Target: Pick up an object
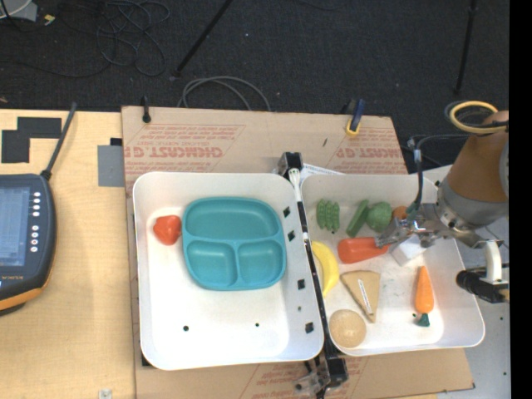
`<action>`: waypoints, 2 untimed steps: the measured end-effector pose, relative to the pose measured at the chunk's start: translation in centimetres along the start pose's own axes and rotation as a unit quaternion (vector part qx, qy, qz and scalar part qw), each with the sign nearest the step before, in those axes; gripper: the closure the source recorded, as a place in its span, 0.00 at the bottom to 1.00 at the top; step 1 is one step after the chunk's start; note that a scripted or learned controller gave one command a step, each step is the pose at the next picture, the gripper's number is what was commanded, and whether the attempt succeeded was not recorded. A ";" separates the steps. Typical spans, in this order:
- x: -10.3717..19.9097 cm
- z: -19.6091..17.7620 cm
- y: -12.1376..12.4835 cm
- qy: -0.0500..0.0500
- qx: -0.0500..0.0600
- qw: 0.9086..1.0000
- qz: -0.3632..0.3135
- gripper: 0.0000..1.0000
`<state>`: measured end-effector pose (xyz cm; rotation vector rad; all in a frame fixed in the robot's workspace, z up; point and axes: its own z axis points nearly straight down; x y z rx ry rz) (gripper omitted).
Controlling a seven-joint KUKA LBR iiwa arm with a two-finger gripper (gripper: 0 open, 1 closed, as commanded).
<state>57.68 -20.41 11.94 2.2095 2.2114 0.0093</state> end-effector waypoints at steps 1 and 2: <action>5.8 1.7 -2.5 -0.004 -0.006 1.000 0.001 0.00; 6.6 1.8 -4.7 -0.005 -0.013 1.000 -0.001 0.00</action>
